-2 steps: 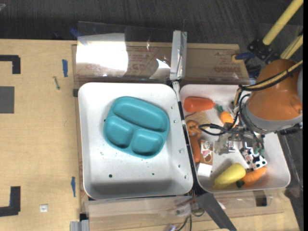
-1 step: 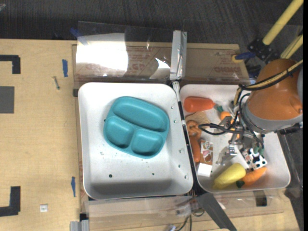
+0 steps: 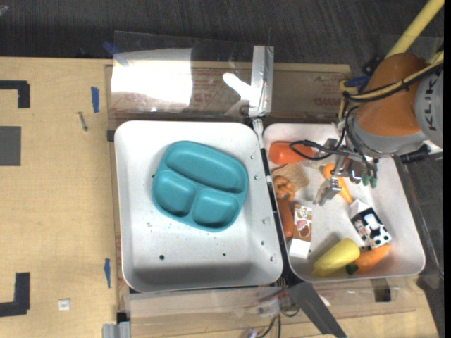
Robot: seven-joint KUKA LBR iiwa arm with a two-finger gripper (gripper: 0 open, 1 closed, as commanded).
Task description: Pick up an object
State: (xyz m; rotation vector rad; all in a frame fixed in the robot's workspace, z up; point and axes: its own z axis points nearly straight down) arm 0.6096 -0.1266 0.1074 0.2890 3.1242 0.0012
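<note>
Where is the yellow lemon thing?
The yellow lemon lies in the right bin, near its front edge, touching the orange carrot.

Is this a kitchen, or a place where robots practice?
Probably a robot practice lab, not a kitchen. A grey and orange robot arm reaches over two white bins on a wooden bench. The right bin holds toy food like a yellow banana, and the left holds a teal divided plate.

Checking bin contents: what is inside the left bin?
A teal tray with three compartments lies in the left bin. What lies under the tray is covered.
</note>
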